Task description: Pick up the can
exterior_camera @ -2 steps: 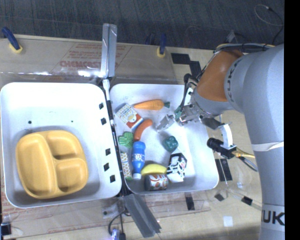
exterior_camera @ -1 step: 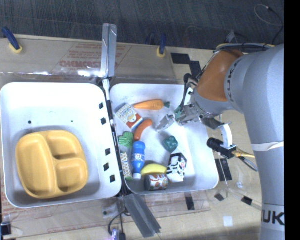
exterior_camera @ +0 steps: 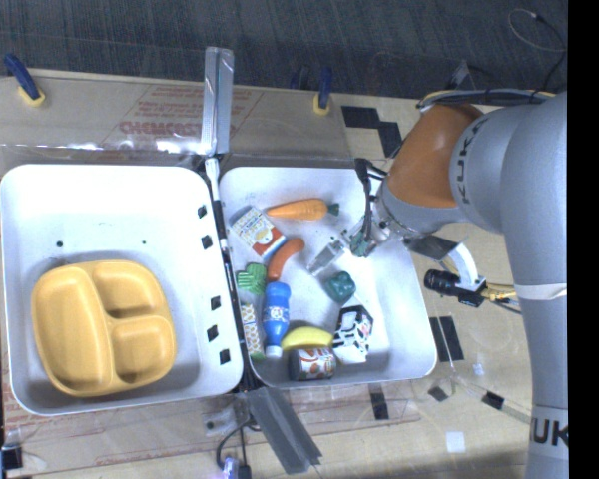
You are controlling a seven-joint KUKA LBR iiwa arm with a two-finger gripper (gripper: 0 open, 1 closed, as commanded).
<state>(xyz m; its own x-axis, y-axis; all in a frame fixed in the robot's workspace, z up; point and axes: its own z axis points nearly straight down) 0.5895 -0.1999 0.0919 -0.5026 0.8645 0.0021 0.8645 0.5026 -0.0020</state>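
White right-hand bin (exterior_camera: 404, 312) holds all the loose goods; the can (exterior_camera: 312, 364) lies on its side against the near wall, red-brown label, pale end facing left. A banana (exterior_camera: 306, 337) sits touching its upper side, and a black-and-white cow-patterned carton (exterior_camera: 352, 331) leans just beside its right end. A blue bottle (exterior_camera: 276, 316) stands off to the upper left of it, near but apart.

Hand (exterior_camera: 331, 254) hovers in the middle of the same bin, nearer the far wall, between the carrot (exterior_camera: 298, 209) and a small teal object (exterior_camera: 340, 286). A red-orange sausage-shaped piece (exterior_camera: 284, 257) lies just left of it. Nothing sits between the fingers. How wide they stand I cannot tell; the metal parts blur together from this angle.

Left bin (exterior_camera: 40, 193) carries a yellow divided tray (exterior_camera: 102, 322), not involved.

Step in hand, as I judge it: approach, not yet grasp. The hand is well apart from the can, with the teal object and the carton between them.

Next move calls for a carry toward the near wall, passing over the teal object, then a descent onto the can. Tight spot: bin wall on one side, banana on the other, carton at the end. Fingers would best straddle the can across its round body, which probably means one finger going between can and banana. Risk of nudging the banana or pinching the carton instead.
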